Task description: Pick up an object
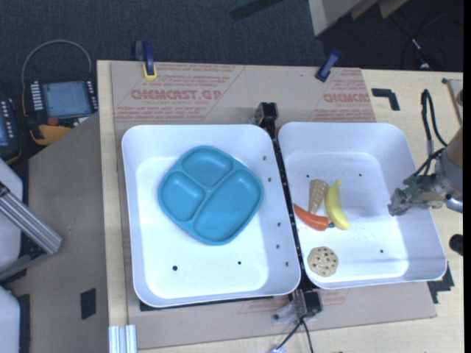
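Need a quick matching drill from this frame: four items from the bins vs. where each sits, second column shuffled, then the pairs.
Things:
1. blue divided plate
2. banana
3. cookie
4. gripper

Places:
A. right bin, front-left corner
B. over the right bin's right side, near its wall
C. middle of the left bin
D. right bin, left of centre, beside the cone and the carrot

Pairs: 1-C, 2-D, 3-A, 4-B

Single fixed camera above bench (110, 197), angled down, both bins (147, 271) framed
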### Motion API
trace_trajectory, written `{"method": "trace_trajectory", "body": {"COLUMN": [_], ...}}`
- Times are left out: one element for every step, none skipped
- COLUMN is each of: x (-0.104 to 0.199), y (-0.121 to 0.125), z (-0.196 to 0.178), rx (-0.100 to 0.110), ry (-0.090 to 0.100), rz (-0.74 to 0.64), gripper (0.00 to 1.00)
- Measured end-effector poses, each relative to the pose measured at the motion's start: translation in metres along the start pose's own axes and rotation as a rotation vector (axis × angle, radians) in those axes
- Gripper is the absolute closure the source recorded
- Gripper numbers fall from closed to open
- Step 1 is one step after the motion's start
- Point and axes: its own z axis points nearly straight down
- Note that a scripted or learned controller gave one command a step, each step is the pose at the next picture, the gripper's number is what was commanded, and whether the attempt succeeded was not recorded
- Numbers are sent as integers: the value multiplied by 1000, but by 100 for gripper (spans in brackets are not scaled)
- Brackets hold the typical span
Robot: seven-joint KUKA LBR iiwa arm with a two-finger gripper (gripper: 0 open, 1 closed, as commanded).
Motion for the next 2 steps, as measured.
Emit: {"method": "trace_trajectory", "body": {"x": [3, 9], "y": [-8, 1], "z": [-53, -102], "rx": [-1, -1], "ry": [0, 0], "rz": [0, -2], "gripper": [100, 100]}}
